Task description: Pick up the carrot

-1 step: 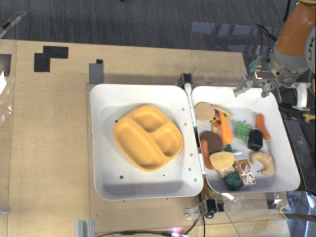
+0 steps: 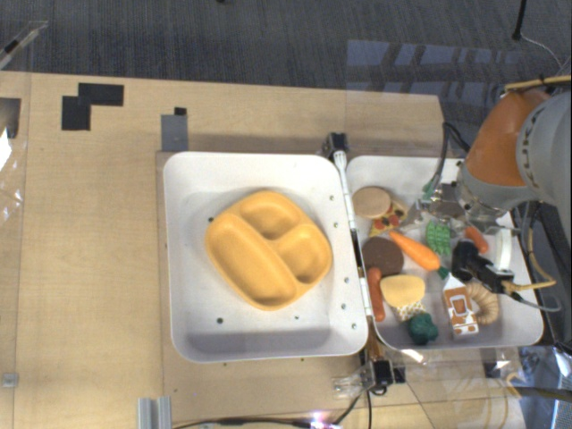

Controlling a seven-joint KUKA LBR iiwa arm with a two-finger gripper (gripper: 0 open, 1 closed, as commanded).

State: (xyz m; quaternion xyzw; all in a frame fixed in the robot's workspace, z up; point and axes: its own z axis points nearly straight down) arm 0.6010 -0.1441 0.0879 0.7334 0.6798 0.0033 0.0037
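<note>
Arm point(image 2: 527, 146) comes in from the right, over the right bin point(image 2: 529, 336). Left bin point(image 2: 179, 239) holds a yellow divided dish point(image 2: 268, 248). Carrot point(image 2: 416, 250) is in the right bin, mid-left, just beside a dark brown disc point(image 2: 382, 256). Its long axis runs diagonally, with the narrow end to upper left and the thick end to lower right. Gripper point(image 2: 440, 214) hangs just above-right of the carrot, over a green toy point(image 2: 438, 239). Can't tell if it's open or closed. Nothing seen in its grasp.
</note>
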